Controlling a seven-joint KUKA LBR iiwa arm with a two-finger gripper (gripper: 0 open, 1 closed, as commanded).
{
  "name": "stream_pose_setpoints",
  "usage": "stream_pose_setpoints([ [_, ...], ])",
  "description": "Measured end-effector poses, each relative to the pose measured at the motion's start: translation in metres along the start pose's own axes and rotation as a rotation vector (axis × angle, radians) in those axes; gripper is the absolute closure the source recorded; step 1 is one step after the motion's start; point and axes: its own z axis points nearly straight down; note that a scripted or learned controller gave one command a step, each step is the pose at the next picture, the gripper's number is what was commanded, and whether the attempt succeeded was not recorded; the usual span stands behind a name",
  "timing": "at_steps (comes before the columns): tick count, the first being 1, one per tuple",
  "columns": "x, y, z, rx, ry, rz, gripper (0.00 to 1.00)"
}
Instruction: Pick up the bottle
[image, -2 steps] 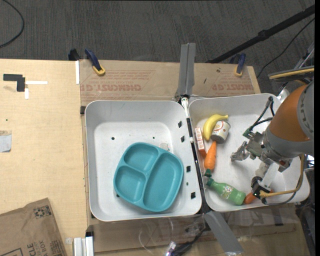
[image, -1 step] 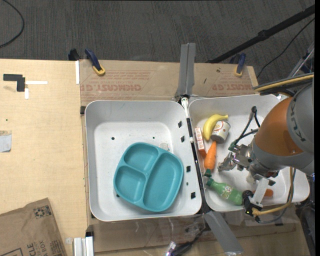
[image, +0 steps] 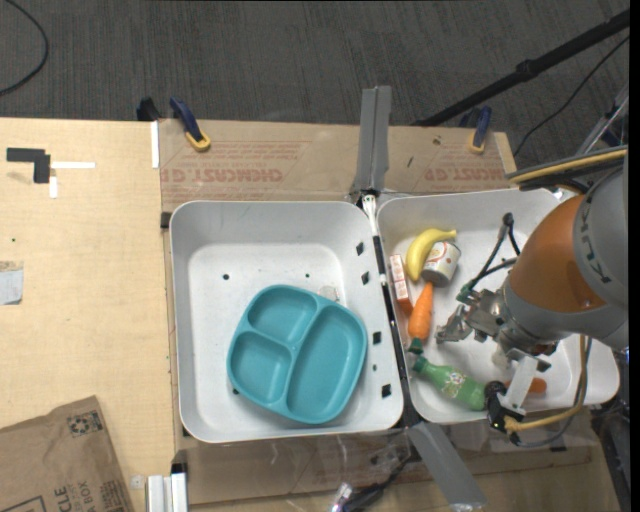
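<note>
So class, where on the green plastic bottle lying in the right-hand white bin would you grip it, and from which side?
Probably across the middle of the green plastic bottle, coming from straight above. It lies flat, neck toward the orange carrot, so its round body offers two opposite sides; close the fingers across its long axis.

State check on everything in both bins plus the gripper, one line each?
Green bottle: lying on its side in the right bin, not held.
Carrot: lying flat, beside the bin's left wall.
Banana: lying flat, touching the can.
Can: tipped on its side.
Blue divided plate: right side up in the left bin, nothing on it.
Gripper: over the right bin; open or shut unclear.
</note>
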Motion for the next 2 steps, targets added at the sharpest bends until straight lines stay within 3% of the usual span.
stream_pose_setpoints([
  [2, -0.0001, -0.0003, 0.0003, 0.001, 0.000, 0.000, 0.00],
])
